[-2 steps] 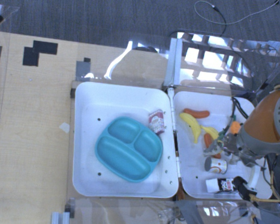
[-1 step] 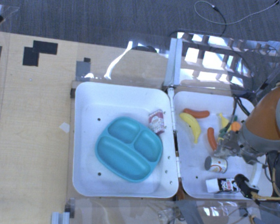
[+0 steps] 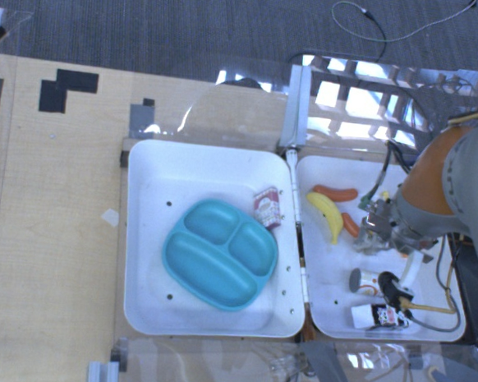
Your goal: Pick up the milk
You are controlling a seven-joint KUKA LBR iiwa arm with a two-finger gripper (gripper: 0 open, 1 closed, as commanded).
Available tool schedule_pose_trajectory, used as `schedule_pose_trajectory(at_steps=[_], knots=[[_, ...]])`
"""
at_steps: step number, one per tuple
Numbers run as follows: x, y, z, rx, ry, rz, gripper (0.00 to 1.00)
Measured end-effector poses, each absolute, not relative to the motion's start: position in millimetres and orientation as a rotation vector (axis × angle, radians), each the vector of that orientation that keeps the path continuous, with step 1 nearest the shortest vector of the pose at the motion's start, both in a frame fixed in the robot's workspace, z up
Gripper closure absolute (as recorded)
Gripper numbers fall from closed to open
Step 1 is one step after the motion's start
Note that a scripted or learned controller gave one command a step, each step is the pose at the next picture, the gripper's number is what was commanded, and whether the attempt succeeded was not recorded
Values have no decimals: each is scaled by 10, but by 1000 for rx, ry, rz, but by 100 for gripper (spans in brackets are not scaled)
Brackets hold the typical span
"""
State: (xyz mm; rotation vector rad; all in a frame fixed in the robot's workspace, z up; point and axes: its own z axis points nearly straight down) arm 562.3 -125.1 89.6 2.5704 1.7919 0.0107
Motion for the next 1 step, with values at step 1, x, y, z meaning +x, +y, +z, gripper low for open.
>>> schedule_pose_trajectory(at_steps=[1], knots=[[5248, -1940, 2541, 2553, 1821, 6, 100]])
